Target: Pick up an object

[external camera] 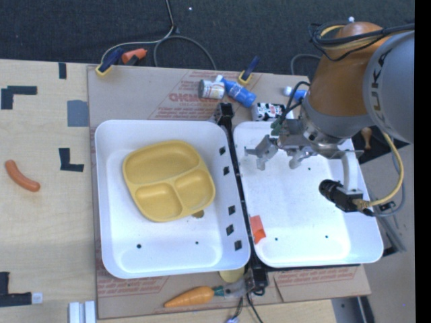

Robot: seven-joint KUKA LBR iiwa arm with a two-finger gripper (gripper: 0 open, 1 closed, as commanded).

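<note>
One orange toy carrot (191, 296) at the near edge of the bench (40, 247), lying flat just in front of the left bin (108, 251), green end toward a clamp (237, 289) at the seam between the bins.

Just behind it, two shallow white bins side by side on a brown cardboard sheet (182, 98), touching along a dark divider. Small orange tag (257, 229) on the right bin's (303, 237) left rim, toward its near corner.

In the left bin, a yellow divided plate (168, 179), three compartments, upright, sitting toward the far left part of the bin floor and well apart from the gripper. Something small and dark tucked at the plate's near right edge, too small to name.

Over the far half of the right bin, the gripper (281, 153), fingers (260, 151) spread apart above bare white floor. Above and to its right, the grey arm with its orange band (340, 79); a black cylinder (337, 194) with a yellow cable hanging off the arm over the bin's right side.

Out on the bench's left edge, level with the plate, a reddish toy sausage (22, 175) lying alone among black tape marks.

Beyond the bins, near the far edge of the cardboard, a blue and white bottle (227, 90) on its side, a blue clamp (250, 66) just behind it, and an orange and yellow clamp (121, 57) at the far left corner. Black cable (168, 12) looping off across the dark floor behind.
</note>
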